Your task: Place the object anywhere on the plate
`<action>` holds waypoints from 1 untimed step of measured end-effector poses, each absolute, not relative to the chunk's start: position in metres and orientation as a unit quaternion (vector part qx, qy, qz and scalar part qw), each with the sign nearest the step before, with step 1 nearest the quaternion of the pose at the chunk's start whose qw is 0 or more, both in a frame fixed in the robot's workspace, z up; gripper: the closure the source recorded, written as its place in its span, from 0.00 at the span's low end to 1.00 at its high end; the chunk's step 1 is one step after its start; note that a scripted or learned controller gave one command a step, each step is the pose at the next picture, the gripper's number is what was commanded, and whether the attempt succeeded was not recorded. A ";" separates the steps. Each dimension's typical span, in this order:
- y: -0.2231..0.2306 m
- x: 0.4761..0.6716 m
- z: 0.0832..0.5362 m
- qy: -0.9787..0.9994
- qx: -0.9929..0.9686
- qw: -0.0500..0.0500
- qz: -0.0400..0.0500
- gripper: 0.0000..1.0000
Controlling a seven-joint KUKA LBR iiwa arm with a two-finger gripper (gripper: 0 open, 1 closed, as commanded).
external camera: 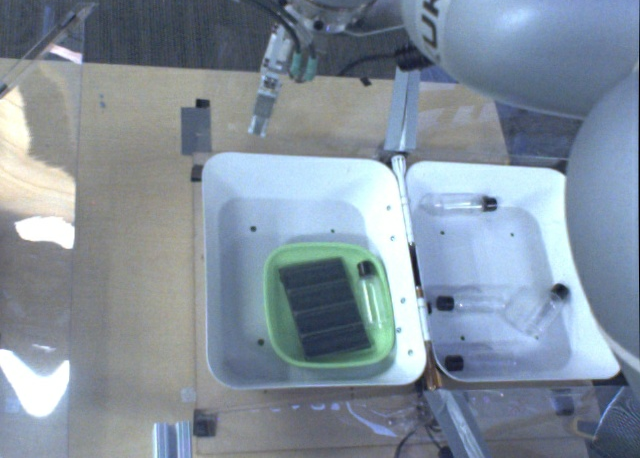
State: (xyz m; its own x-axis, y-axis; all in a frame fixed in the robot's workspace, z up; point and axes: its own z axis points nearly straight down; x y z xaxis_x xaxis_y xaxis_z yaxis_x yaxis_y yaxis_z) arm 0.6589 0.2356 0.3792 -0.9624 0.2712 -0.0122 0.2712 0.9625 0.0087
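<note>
on the green plate (275, 291) | clear vial (373, 296) is lying lengthwise, black cap pointing up-frame; gripper (262, 116) is hovering, grip unreadable

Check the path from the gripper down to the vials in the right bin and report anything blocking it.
Nothing visible blocks it. The gripper hangs above the bench beyond the left bin, apart from both bins. The clear vials lie uncovered in the right bin. The green plate already bears a dark ridged block and one vial.

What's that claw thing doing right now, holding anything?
End effector: above the bench behind the left bin, nothing visibly held; open or closed cannot be told.
</note>
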 end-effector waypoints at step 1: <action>0.236 0.661 0.293 0.989 0.146 0.003 0.002 0.00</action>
